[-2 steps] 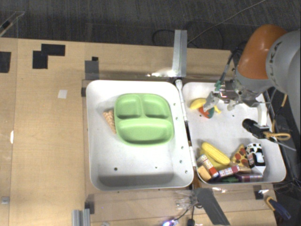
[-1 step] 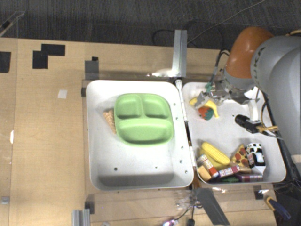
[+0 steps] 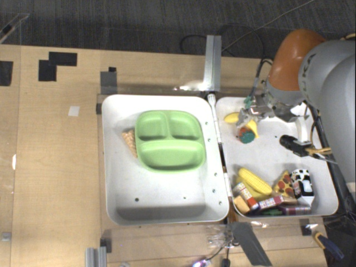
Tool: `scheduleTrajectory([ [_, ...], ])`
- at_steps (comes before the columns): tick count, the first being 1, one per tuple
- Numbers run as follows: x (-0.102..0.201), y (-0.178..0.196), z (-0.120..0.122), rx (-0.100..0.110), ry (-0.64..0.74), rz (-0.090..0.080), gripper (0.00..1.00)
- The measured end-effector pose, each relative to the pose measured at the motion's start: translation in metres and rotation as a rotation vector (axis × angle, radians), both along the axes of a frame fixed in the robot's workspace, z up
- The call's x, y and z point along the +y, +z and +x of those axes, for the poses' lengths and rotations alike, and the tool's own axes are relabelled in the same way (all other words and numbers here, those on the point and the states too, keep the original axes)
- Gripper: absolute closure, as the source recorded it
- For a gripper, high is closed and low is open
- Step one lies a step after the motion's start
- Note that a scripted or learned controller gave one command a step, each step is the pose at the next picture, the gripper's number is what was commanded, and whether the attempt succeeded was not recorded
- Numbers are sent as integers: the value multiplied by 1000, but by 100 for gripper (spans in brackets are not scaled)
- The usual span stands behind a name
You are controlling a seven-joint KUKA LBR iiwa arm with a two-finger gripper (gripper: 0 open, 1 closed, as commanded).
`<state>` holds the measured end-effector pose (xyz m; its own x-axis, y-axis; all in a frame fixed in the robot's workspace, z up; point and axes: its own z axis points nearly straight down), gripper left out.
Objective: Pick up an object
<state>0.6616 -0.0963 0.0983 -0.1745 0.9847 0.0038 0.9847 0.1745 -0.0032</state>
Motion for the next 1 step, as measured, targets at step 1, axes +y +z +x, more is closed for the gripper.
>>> scheduleTrajectory([
  [1,18,118,-10,-13,-26,-3,100],
])
